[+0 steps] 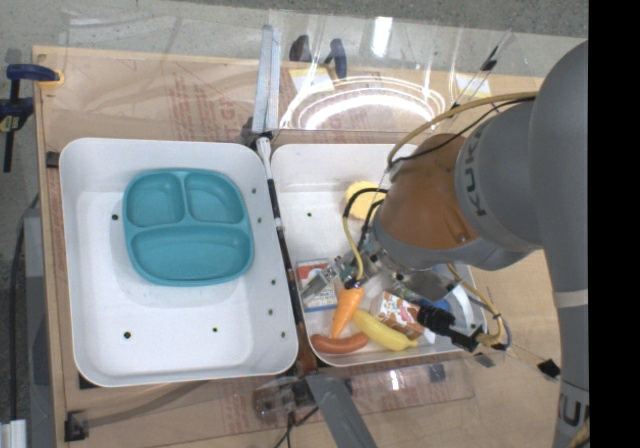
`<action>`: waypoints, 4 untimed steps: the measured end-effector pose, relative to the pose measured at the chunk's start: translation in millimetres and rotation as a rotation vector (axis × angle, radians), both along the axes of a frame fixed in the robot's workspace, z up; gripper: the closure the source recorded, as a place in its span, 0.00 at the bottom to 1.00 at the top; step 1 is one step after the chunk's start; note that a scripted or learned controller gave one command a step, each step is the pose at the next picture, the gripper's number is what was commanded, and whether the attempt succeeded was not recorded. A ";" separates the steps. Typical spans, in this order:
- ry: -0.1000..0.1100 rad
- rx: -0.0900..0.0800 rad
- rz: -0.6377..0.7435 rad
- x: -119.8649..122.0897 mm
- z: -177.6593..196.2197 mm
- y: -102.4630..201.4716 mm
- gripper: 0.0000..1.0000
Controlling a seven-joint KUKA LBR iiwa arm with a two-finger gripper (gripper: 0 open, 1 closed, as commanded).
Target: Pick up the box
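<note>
The box (313, 282) is a small red, white and blue carton lying flat near the left wall of the right bin (300, 186). My gripper (347, 266) reaches down from the orange-banded wrist (425, 206) and sits right at the box's right edge, low in the bin. The wrist hides the gripper's upper part, and I cannot tell whether it touches the box.
An orange carrot (345, 309), a yellow banana (386, 331) and a red sausage (338, 343) lie just in front of the box. A printed packet (401, 314) and a yellow object (359, 198) are also in the right bin. The left bin (90, 266) holds a teal divided plate (187, 226).
</note>
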State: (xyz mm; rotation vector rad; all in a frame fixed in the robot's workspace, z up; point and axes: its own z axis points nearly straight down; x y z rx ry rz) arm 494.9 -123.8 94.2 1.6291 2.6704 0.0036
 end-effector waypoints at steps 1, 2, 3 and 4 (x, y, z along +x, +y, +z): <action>-0.001 0.002 0.003 0.8 11.3 0.1 1.00; 0.011 0.002 0.310 -15.6 108.0 60.5 1.00; 0.015 0.009 -0.357 -42.7 92.5 51.6 1.00; 0.015 0.009 -0.356 -42.7 92.5 51.6 0.00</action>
